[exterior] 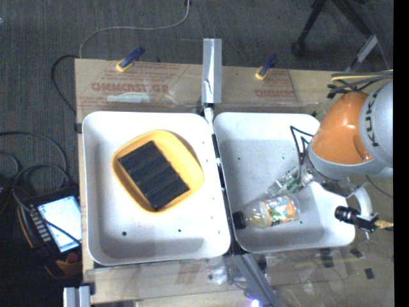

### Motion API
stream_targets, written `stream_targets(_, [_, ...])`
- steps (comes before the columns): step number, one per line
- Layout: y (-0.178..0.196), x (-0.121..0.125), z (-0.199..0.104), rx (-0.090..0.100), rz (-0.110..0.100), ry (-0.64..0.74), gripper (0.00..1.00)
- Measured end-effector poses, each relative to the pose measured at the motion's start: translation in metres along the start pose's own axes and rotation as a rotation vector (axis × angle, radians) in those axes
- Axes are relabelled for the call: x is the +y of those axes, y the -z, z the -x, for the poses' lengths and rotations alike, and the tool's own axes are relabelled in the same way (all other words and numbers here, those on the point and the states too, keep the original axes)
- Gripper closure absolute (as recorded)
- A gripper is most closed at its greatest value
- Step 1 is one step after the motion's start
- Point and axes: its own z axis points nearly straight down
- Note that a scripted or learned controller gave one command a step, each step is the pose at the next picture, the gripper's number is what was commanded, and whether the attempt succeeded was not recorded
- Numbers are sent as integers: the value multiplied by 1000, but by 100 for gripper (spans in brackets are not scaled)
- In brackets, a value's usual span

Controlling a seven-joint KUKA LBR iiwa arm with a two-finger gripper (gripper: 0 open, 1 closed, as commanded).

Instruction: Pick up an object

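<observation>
Cardboard (128, 85) behind bins reads "CHEMCAST GP"; bottle (268, 212) label illegible.

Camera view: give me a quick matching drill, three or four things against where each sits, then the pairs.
Things:
1. yellow dish
2. plastic bottle
3. black ridged block
4. blue-handled clamps

Places:
A. lying in the right bin
B. on the cardboard behind the bins
C. in the left bin
D. inside the yellow dish

Pairs: 1-C, 2-A, 3-D, 4-B
</observation>
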Motion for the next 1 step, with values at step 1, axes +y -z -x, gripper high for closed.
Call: stream_targets(1, [137,-6,-20,9,-19,-111,100])
